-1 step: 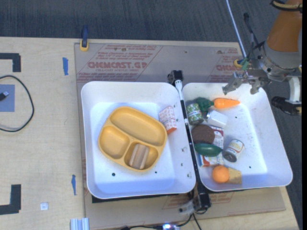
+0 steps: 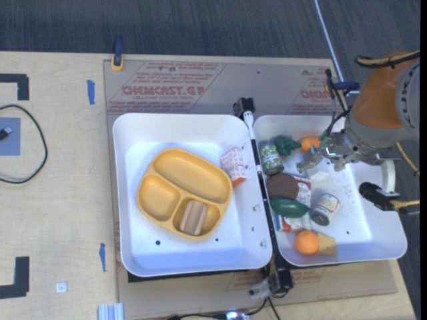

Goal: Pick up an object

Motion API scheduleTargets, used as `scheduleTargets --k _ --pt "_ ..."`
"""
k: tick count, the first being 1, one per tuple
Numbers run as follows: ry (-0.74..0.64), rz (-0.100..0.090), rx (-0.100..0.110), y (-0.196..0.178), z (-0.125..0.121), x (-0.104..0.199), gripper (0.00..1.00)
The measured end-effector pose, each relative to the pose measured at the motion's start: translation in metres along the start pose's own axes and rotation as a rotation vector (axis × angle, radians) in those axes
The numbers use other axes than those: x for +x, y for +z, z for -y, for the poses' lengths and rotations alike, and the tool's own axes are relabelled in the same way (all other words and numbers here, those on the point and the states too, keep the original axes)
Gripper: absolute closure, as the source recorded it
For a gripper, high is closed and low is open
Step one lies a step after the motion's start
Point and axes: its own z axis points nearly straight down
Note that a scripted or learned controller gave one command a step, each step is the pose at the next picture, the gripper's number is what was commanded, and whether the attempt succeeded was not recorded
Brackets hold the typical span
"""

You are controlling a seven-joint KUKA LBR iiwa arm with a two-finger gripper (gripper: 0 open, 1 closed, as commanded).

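Surface finishes across the worktop (image 2: pixel 53 232) and bins.
Pale matt wood is showing beside glossy white plastic bins (image 2: pixel 167 259); a smooth yellow plastic tray (image 2: pixel 183 172) is gleaming softly.

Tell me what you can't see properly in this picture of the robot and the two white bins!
- The gripper: the arm's own wrist covers its fingers from above.
- The arm: cut off by the camera view's right edge.
- The small packet in the left bin: its print is too small to read.
- The flat packet in the right bin: partly hidden under a brown lump.
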Motion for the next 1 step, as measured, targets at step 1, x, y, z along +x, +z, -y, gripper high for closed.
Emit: scheduleTargets --k 1 --pt "0.000 -0.001 -0.003 0.0301 0.0666 0.0480 0.00"
